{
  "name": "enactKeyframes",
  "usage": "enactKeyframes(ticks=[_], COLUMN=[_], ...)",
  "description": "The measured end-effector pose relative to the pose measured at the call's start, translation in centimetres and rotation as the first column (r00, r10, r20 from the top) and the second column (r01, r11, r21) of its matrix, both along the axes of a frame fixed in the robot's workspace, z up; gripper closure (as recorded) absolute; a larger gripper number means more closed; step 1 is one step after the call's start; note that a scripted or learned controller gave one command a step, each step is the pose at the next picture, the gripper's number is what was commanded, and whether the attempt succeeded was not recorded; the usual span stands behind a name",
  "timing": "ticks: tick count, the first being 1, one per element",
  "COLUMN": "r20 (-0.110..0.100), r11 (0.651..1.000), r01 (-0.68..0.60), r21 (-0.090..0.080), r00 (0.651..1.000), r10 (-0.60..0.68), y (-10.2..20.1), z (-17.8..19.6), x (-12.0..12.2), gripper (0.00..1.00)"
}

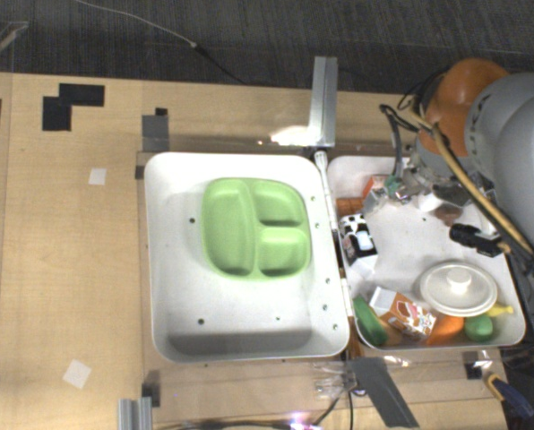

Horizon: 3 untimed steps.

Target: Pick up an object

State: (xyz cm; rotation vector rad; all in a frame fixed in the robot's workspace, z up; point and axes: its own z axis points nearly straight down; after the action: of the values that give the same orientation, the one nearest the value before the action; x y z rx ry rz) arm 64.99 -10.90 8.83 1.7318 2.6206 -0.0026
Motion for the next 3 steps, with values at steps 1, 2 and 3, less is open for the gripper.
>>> enactKeyframes(ticks=[1, 2, 3], r20=[0.019, 0.019, 0.009], r11=[1.000, 0.996, 0.917], r01=[-0.013, -0.087, -0.400], r21=[-0.007, -0.004, -0.007], r00=[1.000, 0.996, 0.917], r10=[0.013, 0.087, 0.400], y=[0.0, -1.4, -8.2], z=[1.5, 12.5, 14.1], x=[0.5, 2.3, 2.1], gripper=[1.00, 1.00, 1.00])
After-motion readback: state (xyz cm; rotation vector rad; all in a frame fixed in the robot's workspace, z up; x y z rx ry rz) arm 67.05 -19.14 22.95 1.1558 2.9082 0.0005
